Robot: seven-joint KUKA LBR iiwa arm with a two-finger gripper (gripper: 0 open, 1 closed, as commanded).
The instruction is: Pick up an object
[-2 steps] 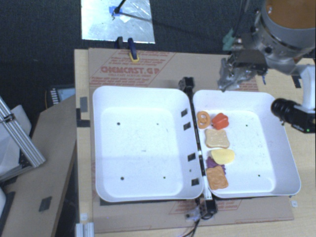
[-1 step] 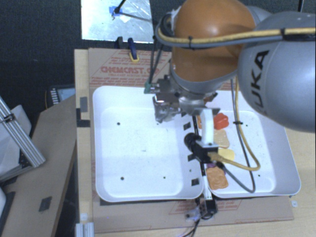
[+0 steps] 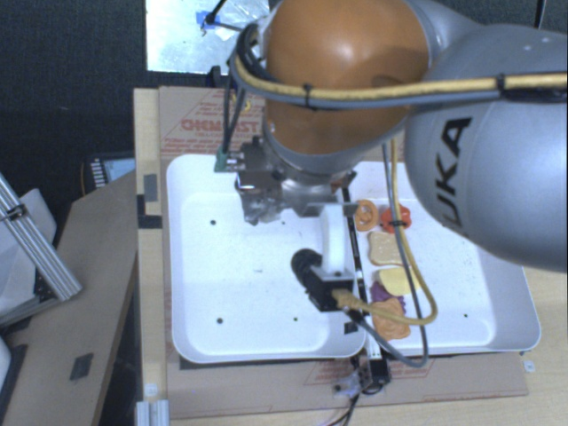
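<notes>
Standing by the worktop (image 3: 106, 264), I see the big grey arm (image 3: 479, 158) with its orange band reach in over the two white bins. Its wrist hangs above the far part of the left bin (image 3: 231, 318), close to the divider between the two. The tool (image 3: 266, 204) is tucked under the wrist, and from this angle I cannot tell how it stands or whether it has anything.

The things to pick all lie in the right bin (image 3: 497, 322), in a line just beside the divider: a small pretzel-like ring (image 3: 365, 210), a red piece (image 3: 397, 215), a slice of toast (image 3: 385, 248), a yellow piece (image 3: 395, 281), something purple (image 3: 388, 308) and an orange-brown piece (image 3: 391, 327).

My guess is that this is the approach, with no grasp made. Next, the tool would need to shift across the divider, settle over one item, and come down cleanly without clipping the wall.
</notes>
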